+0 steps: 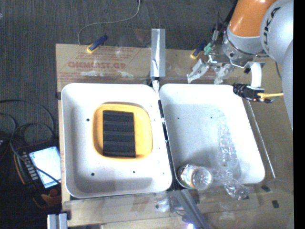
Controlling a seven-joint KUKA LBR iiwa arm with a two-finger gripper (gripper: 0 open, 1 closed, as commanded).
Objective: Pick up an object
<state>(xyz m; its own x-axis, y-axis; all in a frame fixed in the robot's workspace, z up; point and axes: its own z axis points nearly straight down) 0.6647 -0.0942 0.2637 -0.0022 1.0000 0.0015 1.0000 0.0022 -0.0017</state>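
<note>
- From my station I see the gripper (208,72) hanging above the far rim of the right bin (200,109), close to the back edge of the bench, with the grey and orange arm (259,18) behind it.
- Its two fingers stand spread apart, and I see nothing between them, so I count it as carrying nothing.
- The pick has not been made, as I judge it; every candidate object lies down in the bins.
- The nearest candidate for this arm is the clear plastic bottle (217,168). It lies on its side in the right bin's near corner, its capped end towards the divider and its crumpled body running up along the bin's right side and partly over the near rim.
- The bottle is see-through against white, so I can't be sure exactly where its body ends.
- In the left bin (76,128) a yellow tray (97,128) sits flat, with a black ribbed block (118,133) resting inside it.
- What is left is nearly all of it: choose a target, travel from the far rim to over it, descend, close, and lift.
- The gripper is well apart from the bottle, the whole length of the bin lying between them.
</note>
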